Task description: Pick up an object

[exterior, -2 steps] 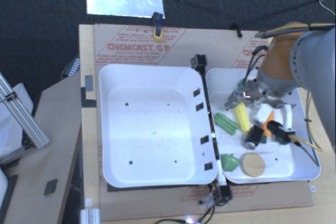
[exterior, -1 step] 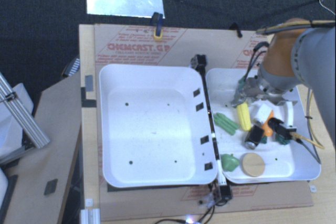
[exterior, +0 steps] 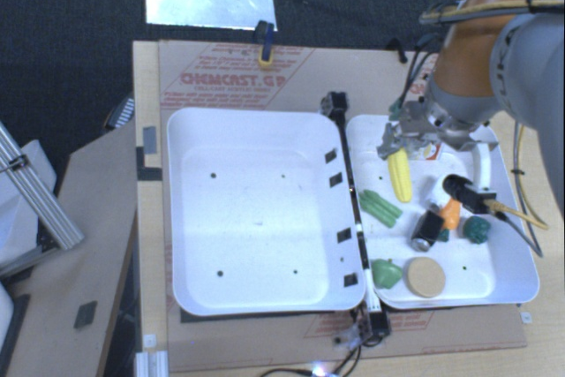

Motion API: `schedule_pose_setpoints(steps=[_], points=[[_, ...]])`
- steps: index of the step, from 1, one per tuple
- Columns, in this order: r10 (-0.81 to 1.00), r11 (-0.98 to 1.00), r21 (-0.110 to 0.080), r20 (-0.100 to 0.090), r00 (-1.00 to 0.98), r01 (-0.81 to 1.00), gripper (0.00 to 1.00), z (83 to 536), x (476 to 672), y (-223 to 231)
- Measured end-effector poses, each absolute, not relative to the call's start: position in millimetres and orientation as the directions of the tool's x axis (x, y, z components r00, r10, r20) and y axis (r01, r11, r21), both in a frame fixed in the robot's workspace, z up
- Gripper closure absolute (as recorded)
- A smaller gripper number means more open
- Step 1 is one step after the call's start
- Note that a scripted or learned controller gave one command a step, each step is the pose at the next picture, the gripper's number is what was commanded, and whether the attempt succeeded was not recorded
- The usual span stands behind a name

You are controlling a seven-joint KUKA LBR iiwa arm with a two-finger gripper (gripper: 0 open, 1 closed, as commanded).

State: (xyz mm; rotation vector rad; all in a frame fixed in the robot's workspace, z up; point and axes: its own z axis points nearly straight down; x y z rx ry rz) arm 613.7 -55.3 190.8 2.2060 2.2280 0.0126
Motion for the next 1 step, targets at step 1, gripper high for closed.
schedule_pose_setpoints(steps=[1], points=[[1.000, 0.012, 0.007, 0.003, -0.012, 1.000, 1.00, 204.7, 650.5, 16.9]])
